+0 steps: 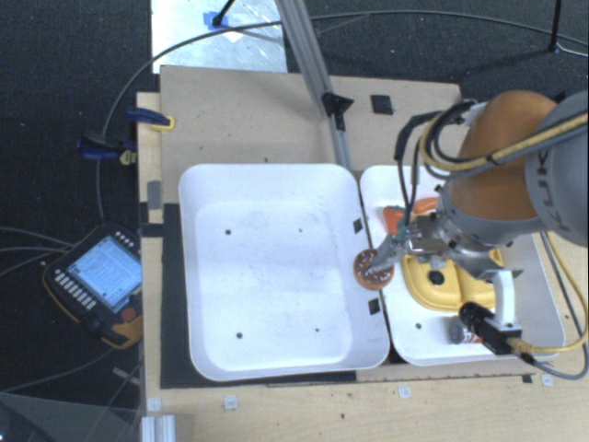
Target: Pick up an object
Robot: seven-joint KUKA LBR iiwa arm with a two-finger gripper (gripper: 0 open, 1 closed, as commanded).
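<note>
My gripper (394, 250) hangs over the left side of the right bin (412, 343), under the grey arm with its orange band. A brown round object (373, 269) sits right at the gripper's tip, over the rims where the two bins meet; I cannot tell whether it is held or only touched. A yellow object (434, 285) lies in the right bin just right of the gripper, partly hidden by the wrist. An orange-red object (398, 217) lies behind the gripper near the bin's far left side. The arm hides most of the right bin.
The left bin (267, 274) lies beside the right one. A small grey and red item (458, 332) rests near the right bin's front. A slanted metal pole (308, 49) crosses the back of the bench. A teach pendant (97, 279) lies off the bench at left.
</note>
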